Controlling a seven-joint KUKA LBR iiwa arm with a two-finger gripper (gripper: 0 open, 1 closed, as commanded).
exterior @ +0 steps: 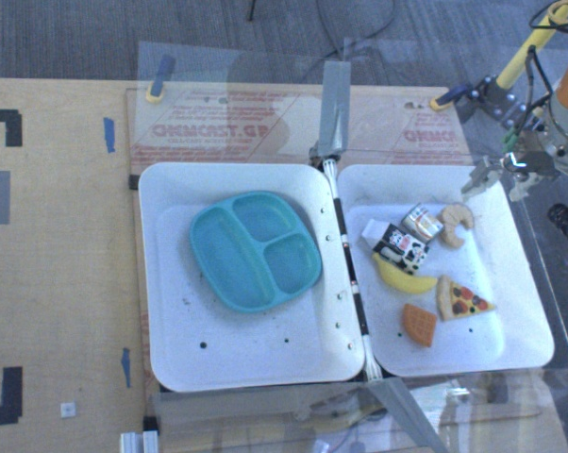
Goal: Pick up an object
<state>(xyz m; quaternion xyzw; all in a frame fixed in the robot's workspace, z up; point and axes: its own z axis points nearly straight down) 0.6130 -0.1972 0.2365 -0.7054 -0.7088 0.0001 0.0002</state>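
The right bin (520,338) holds several toy foods. A black-and-white carton (399,245) lies next to a small silver can (421,221) and a tan pastry (456,223). Below them are a yellow banana (404,277), a pizza slice (461,300) and an orange waffle piece (419,326). My gripper (499,183) hangs over the bin's far right corner, above and right of the pastry. Its fingers are spread apart with nothing between them.
The left bin (171,347) carries a teal divided plate (256,250). A raised divider (345,262) runs between the two bins. Yellow and blue cabling (510,69) trails from the arm at the upper right.
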